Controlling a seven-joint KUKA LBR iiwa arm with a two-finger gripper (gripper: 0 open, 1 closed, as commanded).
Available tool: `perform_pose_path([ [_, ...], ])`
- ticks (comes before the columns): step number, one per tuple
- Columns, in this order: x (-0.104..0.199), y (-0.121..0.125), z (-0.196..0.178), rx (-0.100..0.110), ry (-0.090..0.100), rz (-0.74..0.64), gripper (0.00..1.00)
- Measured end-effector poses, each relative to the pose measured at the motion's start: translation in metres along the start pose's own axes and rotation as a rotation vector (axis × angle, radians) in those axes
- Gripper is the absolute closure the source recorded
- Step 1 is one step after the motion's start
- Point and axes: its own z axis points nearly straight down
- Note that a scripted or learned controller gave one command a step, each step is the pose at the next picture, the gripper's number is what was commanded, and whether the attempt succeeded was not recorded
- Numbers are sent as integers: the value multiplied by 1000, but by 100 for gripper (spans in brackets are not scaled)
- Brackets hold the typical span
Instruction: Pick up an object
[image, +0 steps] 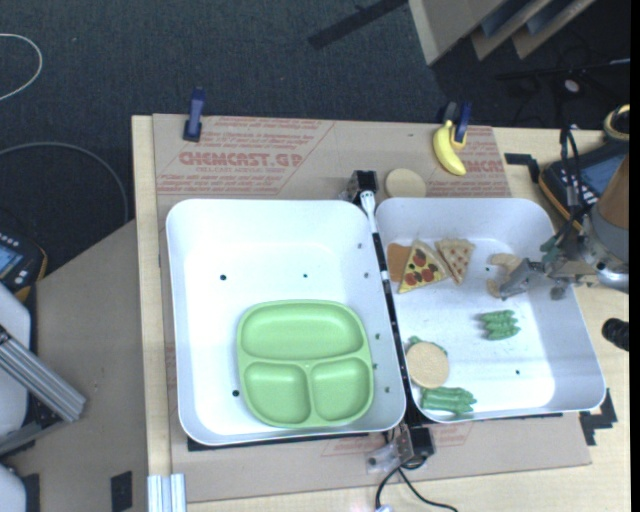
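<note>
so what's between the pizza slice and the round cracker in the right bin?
Camera view: bare white bin floor between the pizza slice and the round cracker.

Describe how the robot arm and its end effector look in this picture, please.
The arm enters from the right edge: a pale grey, rounded body, with dark cables running along it. The end effector is a small grey metal part with thin, dark fingers. No markings can be read at this size.

The grey arm (612, 215) is cut off by the right edge. The small tan object (503, 264) by its gripper (515, 281) is too blurred to identify, as is any contact.
</note>
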Motion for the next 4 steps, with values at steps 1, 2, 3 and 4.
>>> perform_pose_path([
  [1,41,-63,68,1,2,-2,0],
  [2,34,-59,65,-10,-5,-2,0],
  [3,29,-33,64,-12,-6,-3,0],
  [4,93,-64,38,-5,0,-6,0],
])
